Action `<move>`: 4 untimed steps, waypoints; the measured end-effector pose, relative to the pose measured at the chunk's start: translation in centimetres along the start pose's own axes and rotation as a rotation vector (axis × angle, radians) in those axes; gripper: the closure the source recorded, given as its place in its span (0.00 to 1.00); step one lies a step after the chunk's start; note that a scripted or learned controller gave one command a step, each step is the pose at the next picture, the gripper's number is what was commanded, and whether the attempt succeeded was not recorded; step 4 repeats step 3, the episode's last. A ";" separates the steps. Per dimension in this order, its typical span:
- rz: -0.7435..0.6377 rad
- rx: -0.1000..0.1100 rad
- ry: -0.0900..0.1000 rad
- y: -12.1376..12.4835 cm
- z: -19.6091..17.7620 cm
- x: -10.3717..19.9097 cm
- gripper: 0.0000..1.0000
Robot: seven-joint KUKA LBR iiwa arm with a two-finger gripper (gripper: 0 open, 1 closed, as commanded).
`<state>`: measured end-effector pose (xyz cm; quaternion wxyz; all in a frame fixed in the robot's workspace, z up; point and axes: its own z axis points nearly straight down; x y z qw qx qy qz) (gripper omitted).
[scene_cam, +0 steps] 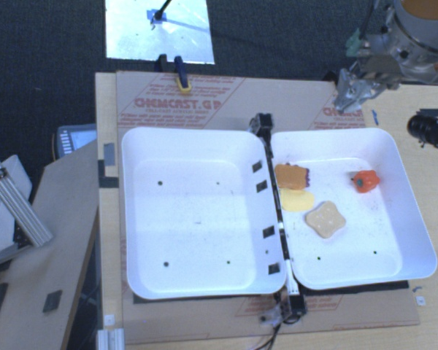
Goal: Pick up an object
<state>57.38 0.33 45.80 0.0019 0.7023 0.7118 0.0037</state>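
I hover my gripper (348, 99) behind the right bin (394, 265), above the tomato (364, 181), though I cannot tell whether it is parted or closed.

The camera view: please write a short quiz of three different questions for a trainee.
1. True or false: the gripper hangs above the left white plastic bin.
2. Which object lies nearest the right white plastic bin's far right side? A) beige square biscuit-like piece B) small red-orange object C) flat yellow piece
3. What touches the yellow piece's far edge?

Key: 1 false; 2 B; 3 the orange block.
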 end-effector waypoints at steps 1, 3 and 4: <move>-0.001 0.000 0.001 4.3 -3.3 9.3 1.00; 0.005 0.003 0.001 7.5 -1.1 21.2 1.00; 0.005 0.003 0.001 7.5 -1.1 21.2 1.00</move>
